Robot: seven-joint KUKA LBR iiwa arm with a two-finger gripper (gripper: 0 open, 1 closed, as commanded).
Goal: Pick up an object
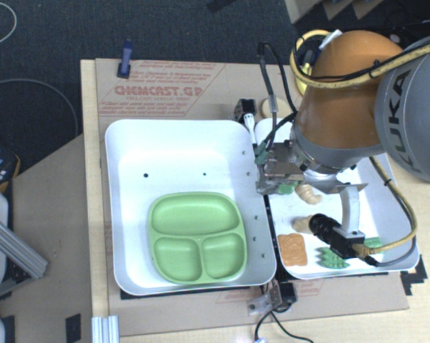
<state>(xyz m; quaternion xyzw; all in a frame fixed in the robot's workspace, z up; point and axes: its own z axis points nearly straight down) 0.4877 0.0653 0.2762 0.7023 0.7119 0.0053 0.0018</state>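
The robot arm's gripper (pixel 285 179) hangs low over the right bin (pixel 397 213), its grasp impossible to tell, nothing visibly lifted.

Board (pixel 158 84) under bins: red print "CHEMCAST GP", smaller lines illegible. Arm (pixel 408 113): partial "KU" lettering.

My arm (pixel 408 113) is grey with dark "KUKA" lettering, a glossy orange band (pixel 343 84) above the wrist, and yellow and black cables looping around its metal wrist block.
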